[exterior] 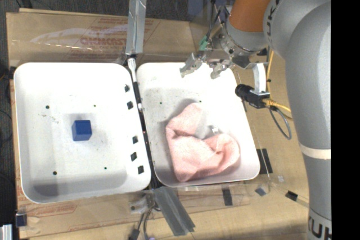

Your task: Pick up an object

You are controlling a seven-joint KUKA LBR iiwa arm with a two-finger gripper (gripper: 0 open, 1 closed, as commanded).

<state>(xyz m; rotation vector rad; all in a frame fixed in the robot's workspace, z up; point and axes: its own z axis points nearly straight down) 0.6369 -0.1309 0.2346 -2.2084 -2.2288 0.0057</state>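
The grey arm's two-finger gripper (205, 68) hangs over the far edge of the right shallow white bin (154, 121), its fingers spread apart with nothing between them. A crumpled pink cloth (199, 146) lies in the near part of that bin, well apart from the gripper. A small blue cube (82, 130) sits in the left white bin (34, 121) on the counter.
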